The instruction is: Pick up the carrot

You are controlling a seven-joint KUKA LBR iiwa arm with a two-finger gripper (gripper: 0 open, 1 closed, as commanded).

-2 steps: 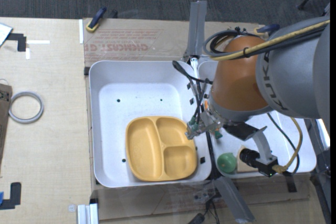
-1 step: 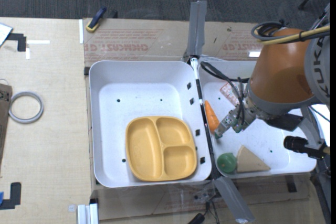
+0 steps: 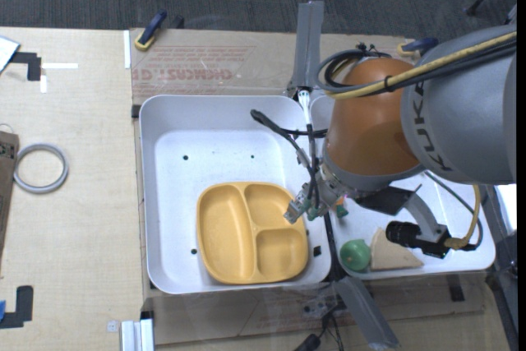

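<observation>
Gripper (image 3: 297, 210) over the yellow tray's (image 3: 230, 234) right edge — carrot hidden.

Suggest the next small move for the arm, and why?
Probably lift and back the gripper off toward the right bin. It sits at the right rim of the yellow divided plate in the left bin, and no carrot is visible there. The right bin shows a green ball and a tan wedge; the arm covers the rest, so the carrot may lie beneath it.
</observation>
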